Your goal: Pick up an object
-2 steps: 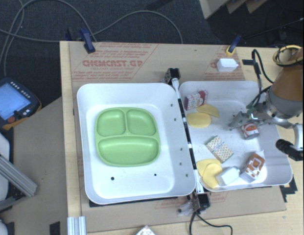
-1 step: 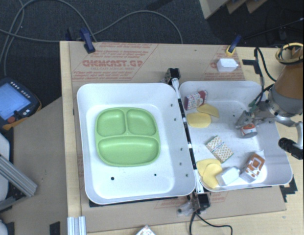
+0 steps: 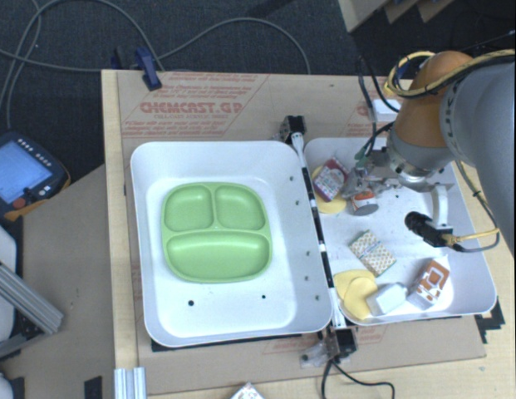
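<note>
Camera view — cardboard (image 3: 191, 106) reads "CHEMCAST GP"

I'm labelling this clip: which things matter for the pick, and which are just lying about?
For the pick:
gripper
red-and-white packet
patterned packet
yellow pieces
orange-and-white box
right bin

Lying about:
green divided plate
left bin
blue clamp
handheld screen

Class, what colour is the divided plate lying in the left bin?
Light green, with three compartments: the divided plate shows clearly in the camera view.

Green divided plate (image 3: 216, 231), left bin (image 3: 149, 173)
</note>
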{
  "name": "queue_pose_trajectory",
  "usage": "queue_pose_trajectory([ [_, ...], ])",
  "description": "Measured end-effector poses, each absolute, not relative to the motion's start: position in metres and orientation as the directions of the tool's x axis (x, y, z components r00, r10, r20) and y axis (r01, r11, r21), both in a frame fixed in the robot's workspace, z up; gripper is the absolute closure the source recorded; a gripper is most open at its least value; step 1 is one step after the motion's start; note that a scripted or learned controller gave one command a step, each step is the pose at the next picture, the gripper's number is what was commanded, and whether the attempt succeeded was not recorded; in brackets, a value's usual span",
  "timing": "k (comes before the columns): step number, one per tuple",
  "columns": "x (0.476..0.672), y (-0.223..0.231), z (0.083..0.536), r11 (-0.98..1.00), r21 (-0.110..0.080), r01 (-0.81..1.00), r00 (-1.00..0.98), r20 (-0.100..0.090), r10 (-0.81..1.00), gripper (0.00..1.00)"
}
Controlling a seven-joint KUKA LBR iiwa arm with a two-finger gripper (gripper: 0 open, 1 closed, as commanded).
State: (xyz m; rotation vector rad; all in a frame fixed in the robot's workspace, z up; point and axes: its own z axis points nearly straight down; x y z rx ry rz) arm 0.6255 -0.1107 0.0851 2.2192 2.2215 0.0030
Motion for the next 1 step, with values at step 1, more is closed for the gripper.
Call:
queue_pose_trajectory([
  [1, 0.596, -0.0547, 0.1853, 0.002, 0.002, 1.0, -0.002, 0.0, 1.0, 1.0],
])
